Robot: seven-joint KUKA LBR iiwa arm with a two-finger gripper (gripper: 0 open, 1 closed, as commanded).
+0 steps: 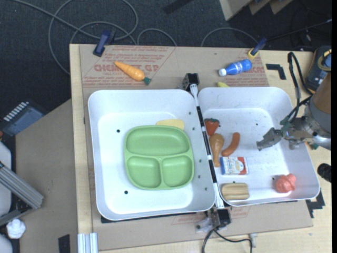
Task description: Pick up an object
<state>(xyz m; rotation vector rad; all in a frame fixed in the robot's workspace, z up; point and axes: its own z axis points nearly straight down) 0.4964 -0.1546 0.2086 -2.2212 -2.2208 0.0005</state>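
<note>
The right white bin (247, 100) holds several small items. A red-topped piece (211, 124), a tan pear-shaped piece (216, 144) and an orange sausage (231, 144) lie near its left wall. Below them are a small white-and-blue carton (233, 166) and a tan bun (235, 191). A pink lump (284, 183) sits at the lower right. My gripper (277, 143) hangs over the bare right half of this bin, fingers spread and open, with nothing between them. It is right of the sausage and above the pink lump.
The left bin (105, 141) holds a green divided plate (158, 157) with a yellow piece (169, 124) at its far edge. On the board behind the bins lie a toy carrot (131, 71) and a blue-and-white bottle (236, 67). Cables run on the floor beyond.
</note>
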